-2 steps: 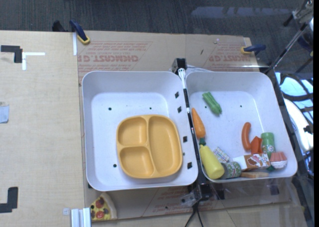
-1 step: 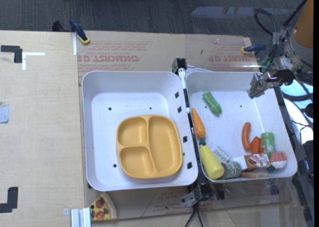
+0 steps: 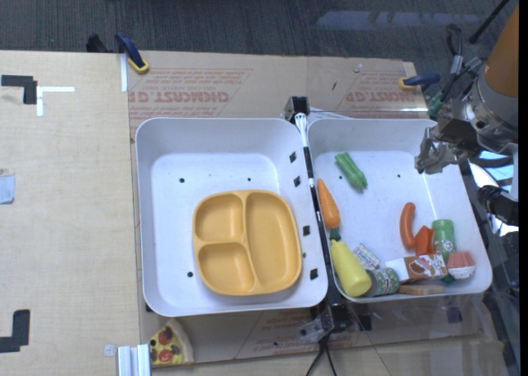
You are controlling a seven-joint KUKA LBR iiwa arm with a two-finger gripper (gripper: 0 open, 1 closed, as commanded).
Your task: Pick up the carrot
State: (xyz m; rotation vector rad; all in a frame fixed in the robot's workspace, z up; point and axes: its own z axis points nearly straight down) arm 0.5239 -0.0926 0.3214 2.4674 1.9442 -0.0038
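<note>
Camera view: carrot (image 3: 328,204) lying in the right-hand bin (image 3: 388,139), pressed close against that bin's left wall, orange body pointing up the frame with a dab of green at its lower end. Just below the carrot, a yellow bottle-like toy (image 3: 349,271), near or touching its green end. Up and right of the carrot, a green pod-shaped vegetable (image 3: 351,171), clear of it. Well to the carrot's right, a red sausage (image 3: 407,224) and a clutter of small packets (image 3: 429,265) along the bin's lower right. Left of the carrot, across the divider, a yellow divided plate (image 3: 246,242) in the other bin.

Gripper (image 3: 436,154) hanging over the right bin's far edge, well apart from the carrot; nothing between it and any item. Cannot tell how the claw stands.

Likely a light, hard plastic toy, smooth and tapered, so prone to slipping. Best taken across the thick orange middle, though the nearby wall leaves little room on that side.
</note>
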